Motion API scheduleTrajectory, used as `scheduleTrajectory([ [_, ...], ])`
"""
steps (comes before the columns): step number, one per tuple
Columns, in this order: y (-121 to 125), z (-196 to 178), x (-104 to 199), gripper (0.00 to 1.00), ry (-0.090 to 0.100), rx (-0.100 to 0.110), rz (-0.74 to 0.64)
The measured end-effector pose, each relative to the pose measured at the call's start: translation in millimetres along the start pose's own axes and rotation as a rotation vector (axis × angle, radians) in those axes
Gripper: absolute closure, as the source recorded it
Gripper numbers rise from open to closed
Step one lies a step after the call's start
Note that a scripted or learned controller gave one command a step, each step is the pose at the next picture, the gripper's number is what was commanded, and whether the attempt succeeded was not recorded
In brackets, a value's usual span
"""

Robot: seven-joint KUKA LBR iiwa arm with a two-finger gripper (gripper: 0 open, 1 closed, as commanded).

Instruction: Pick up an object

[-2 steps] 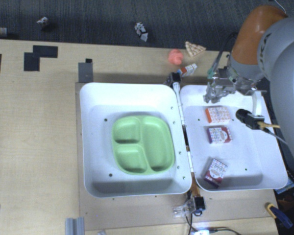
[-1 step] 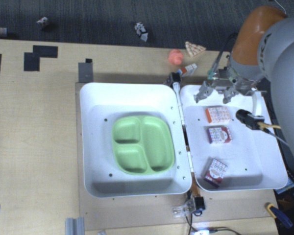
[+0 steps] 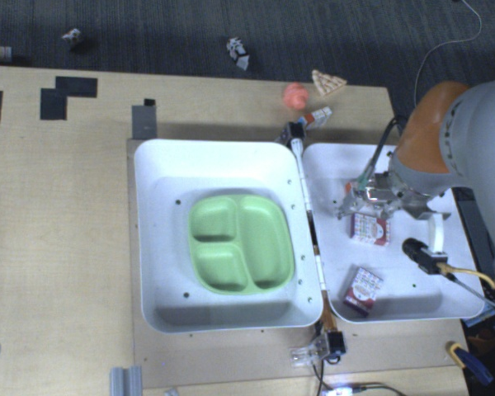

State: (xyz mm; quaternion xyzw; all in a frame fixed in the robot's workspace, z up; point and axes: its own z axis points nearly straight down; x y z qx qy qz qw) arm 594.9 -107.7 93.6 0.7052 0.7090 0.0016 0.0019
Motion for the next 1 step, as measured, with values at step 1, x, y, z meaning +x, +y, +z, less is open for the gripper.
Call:
scheduleTrajectory([
  [1, 0.9, -10.5, 0.3, 1.00, -0.001, -0.002, -0.004],
])
